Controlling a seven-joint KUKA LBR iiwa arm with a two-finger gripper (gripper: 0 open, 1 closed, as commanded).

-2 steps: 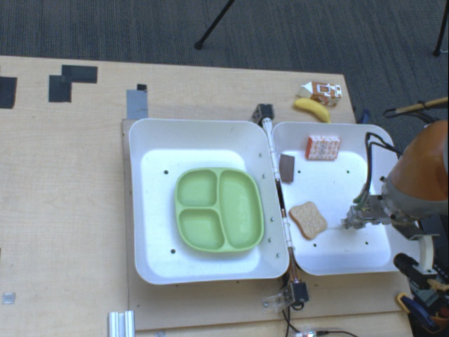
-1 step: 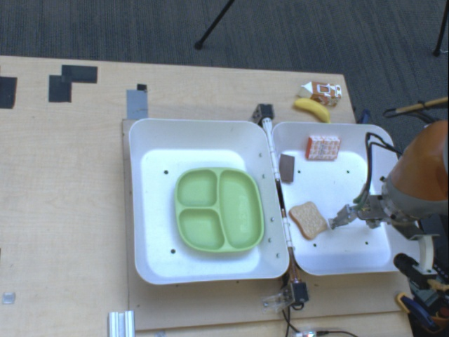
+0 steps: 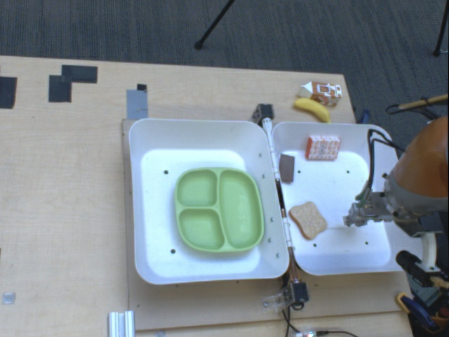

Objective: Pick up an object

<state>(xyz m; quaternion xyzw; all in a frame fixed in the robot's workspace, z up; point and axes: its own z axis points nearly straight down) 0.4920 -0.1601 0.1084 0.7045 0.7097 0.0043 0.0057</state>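
One green three-compartment plastic plate (image 3: 219, 210) fills the left white bin (image 3: 151, 188); the right white bin (image 3: 344, 255) holds one bread slice (image 3: 308, 220), one orange carton (image 3: 323, 147), one grey block (image 3: 286, 168) and the gripper (image 3: 353, 218).

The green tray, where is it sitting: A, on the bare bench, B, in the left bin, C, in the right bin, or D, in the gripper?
B: the green tray lies flat inside the left bin, while the right bin holds the bread slice.
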